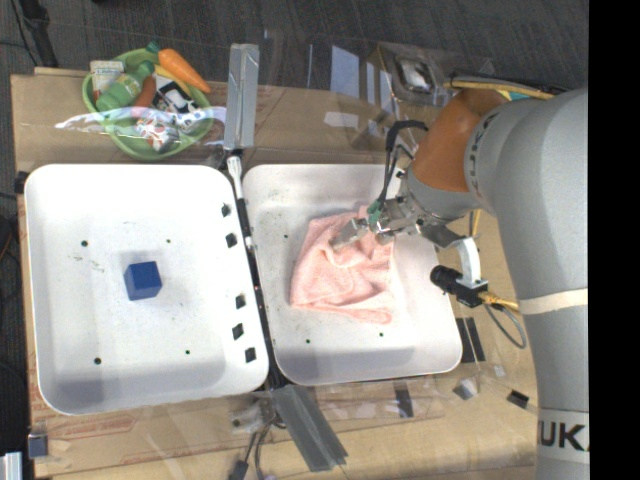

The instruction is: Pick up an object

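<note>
A crumpled pink cloth (340,276) lies in the middle of the right bin (300,353). My gripper (366,225) is down at the cloth's upper right corner, touching the fabric, which bunches up toward it there. A small blue cube (143,279) sits alone on the floor of the left bin (60,368), far from the gripper. The grey arm with its orange band (445,153) comes in from the right and hides the right bin's far right edge.
A green bowl (135,140) holding a toy carrot, a bottle and packets stands behind the left bin. A metal divider with black clips (240,258) runs between the bins. A black connector with a yellow cable (455,280) hangs over the right bin's right rim.
</note>
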`<action>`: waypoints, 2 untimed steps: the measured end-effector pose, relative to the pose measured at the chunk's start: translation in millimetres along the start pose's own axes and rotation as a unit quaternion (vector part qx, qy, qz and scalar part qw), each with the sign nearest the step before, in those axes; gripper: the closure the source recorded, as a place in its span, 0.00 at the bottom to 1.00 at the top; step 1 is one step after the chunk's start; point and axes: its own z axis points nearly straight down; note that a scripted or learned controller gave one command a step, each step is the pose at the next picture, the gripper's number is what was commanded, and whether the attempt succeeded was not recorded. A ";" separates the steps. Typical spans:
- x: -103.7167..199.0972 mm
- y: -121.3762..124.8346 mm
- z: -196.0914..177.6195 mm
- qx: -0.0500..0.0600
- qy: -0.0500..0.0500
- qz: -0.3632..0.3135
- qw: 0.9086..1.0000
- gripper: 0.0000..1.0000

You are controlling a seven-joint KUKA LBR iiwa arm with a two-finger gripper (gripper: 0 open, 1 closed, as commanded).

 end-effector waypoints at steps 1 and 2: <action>12.4 -22.3 0.3 0.000 0.001 -0.172 0.985 0.00; -1.6 12.7 -48.6 0.001 0.001 -0.194 0.981 0.00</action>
